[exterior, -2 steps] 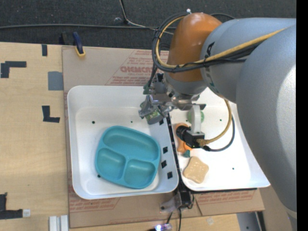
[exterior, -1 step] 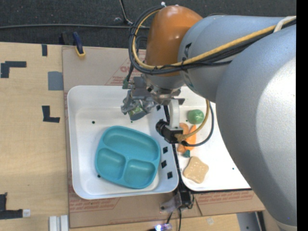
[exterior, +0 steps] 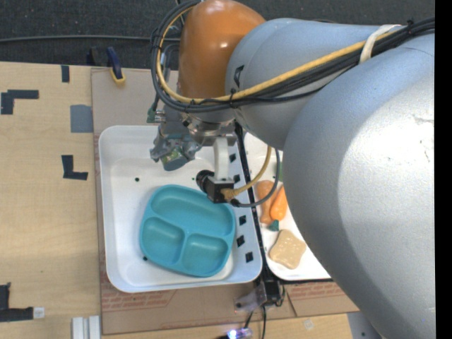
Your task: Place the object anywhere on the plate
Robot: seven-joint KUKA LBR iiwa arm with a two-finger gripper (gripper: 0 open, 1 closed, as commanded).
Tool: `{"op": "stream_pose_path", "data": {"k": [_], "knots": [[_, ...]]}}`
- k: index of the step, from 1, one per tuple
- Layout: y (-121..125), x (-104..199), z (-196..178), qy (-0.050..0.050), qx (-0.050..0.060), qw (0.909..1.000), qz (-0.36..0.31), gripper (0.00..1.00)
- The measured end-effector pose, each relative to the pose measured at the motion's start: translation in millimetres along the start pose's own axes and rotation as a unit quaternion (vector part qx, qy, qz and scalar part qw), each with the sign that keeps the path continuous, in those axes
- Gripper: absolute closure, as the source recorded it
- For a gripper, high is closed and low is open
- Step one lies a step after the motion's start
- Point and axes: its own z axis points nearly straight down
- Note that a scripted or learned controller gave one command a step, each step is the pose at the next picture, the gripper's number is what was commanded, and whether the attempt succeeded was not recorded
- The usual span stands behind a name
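A teal plate (exterior: 187, 232) with three compartments lies in the left white bin (exterior: 116, 203), toward its front. My gripper (exterior: 171, 154) hangs over the back of that bin, just beyond the plate's far rim, pointing down. Its tip is dark and partly lost against the wrist, and I cannot make out anything in it. An orange carrot-like piece (exterior: 278, 203) and a tan bread-like slice (exterior: 287, 249) lie in the right bin (exterior: 311, 270), mostly hidden under the arm.
The big grey arm with its orange band (exterior: 212, 41) covers the right bin and the upper right. Cables (exterior: 240, 182) hang near the wall between the bins. Cardboard and a wooden bench surface (exterior: 42, 210) lie to the left.
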Motion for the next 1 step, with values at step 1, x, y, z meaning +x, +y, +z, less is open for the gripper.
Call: {"op": "stream_pose_path", "data": {"k": [1], "knots": [[-0.2,-3.4,-0.1,-0.001,0.001,1.0000,0.002,0.00]]}}
